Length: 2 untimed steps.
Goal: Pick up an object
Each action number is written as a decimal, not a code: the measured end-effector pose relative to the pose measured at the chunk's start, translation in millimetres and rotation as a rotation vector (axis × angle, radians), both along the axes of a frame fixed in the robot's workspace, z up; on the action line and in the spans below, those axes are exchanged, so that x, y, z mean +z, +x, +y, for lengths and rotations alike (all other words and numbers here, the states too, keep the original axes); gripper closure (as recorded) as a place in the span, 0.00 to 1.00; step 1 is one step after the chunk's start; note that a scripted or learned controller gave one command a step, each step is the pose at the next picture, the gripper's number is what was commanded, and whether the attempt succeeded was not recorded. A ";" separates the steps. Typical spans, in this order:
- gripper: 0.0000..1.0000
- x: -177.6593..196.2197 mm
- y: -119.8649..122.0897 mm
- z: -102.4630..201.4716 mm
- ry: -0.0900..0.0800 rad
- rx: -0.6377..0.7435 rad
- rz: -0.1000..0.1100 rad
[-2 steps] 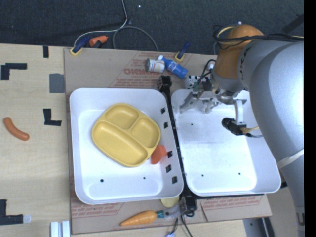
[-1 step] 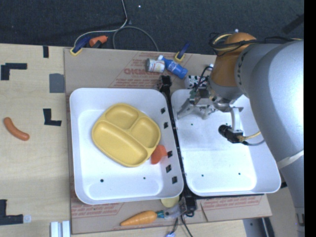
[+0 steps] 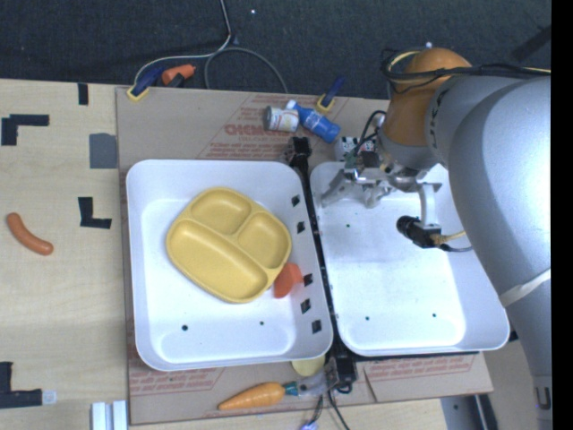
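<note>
- Fingers (image 3: 358, 189) on my gripper: I cannot tell whether apart or together; they sit over the right white bin (image 3: 403, 321), far corner.
- Yellow divided plastic plate (image 3: 228, 243) lies in the left white bin (image 3: 161, 330), a small orange piece (image 3: 286, 281) touching it.

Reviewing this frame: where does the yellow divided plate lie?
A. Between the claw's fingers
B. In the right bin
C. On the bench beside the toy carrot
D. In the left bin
D: the yellow divided plate lies flat inside the left bin, with a small orange piece at its edge.
</note>
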<state>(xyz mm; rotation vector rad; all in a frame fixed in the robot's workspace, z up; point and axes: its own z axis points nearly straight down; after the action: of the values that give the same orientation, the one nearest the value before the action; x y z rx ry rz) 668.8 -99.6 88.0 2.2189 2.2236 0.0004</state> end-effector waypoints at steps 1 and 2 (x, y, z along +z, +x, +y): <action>0.00 -2.1 -17.1 0.7 -0.003 -0.001 -0.003; 0.00 -2.7 0.1 0.7 -0.001 0.001 0.001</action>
<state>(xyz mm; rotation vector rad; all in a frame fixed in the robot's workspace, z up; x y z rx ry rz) 668.9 -98.8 85.3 2.2182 2.2248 -0.0019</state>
